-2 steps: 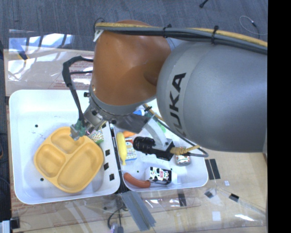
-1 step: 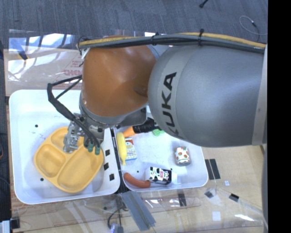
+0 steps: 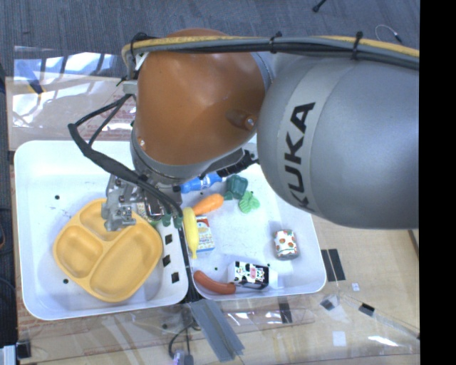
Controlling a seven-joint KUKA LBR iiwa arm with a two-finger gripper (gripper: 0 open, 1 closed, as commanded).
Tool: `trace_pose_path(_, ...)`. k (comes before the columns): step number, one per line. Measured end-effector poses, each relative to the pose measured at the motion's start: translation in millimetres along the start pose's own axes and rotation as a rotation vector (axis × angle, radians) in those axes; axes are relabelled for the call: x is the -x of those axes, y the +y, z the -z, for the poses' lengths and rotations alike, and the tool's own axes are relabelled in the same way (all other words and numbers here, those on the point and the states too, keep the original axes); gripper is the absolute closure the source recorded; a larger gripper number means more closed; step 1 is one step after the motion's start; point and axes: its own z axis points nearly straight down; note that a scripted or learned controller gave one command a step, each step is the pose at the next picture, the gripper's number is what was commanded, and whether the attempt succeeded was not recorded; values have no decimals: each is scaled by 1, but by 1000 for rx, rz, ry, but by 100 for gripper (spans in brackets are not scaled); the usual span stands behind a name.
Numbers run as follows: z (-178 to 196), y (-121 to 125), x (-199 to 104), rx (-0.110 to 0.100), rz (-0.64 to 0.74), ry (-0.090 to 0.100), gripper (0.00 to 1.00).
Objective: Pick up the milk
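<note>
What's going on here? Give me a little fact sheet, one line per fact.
arm: grey and orange, reaching in over both bins
pincer: low over the left bin, above the yellow tray
milk: cow-patterned carton lying near the front of the right bin, apart from the pincer
beside the milk: sausage
other items, right bin: banana, carrot, spotted can, green toy
milk held: no

Dark grey carpet (image 3: 71, 21) at 12 o'clock. Light wooden bench (image 3: 370, 285) at 4–5, black tape marks (image 3: 333, 264) on it. Clear plastic sheeting (image 3: 43, 93) at 10, glare patches.
</note>
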Motion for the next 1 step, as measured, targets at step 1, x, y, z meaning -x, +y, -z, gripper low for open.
trace_pose_path(1, 60, 34, 5, 1, 447, -1, 100)
